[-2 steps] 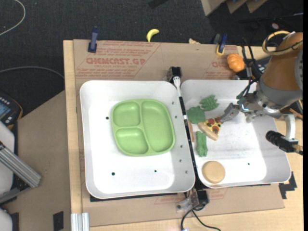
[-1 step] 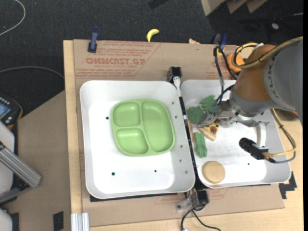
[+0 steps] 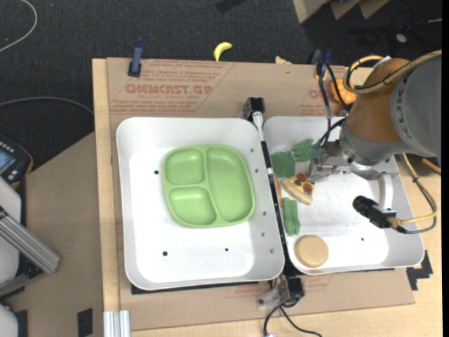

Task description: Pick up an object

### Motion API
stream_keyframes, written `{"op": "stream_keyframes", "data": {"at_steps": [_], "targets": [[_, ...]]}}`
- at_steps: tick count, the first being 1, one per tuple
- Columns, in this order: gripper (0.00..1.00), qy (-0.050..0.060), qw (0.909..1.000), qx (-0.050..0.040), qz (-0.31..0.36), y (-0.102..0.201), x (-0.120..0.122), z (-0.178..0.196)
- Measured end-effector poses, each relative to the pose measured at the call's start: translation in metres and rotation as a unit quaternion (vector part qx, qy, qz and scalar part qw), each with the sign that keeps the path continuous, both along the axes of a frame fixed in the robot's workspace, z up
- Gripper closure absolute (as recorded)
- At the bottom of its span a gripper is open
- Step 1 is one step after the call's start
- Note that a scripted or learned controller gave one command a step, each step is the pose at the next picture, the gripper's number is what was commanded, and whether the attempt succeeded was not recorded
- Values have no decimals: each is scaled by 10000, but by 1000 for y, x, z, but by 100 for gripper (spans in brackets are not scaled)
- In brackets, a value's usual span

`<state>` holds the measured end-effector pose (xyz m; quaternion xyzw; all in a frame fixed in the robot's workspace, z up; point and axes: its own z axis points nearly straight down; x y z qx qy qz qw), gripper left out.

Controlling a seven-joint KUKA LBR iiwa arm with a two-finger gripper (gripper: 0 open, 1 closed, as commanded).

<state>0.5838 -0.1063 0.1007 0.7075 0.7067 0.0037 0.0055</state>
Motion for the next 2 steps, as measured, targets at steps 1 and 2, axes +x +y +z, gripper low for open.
{"op": "stream_keyframes", "data": {"at_steps": [1, 2], "targets": [[100, 79, 10000, 17, -14, -22, -51, 48], [100, 87, 10000, 35, 34, 50, -100, 86]]}}
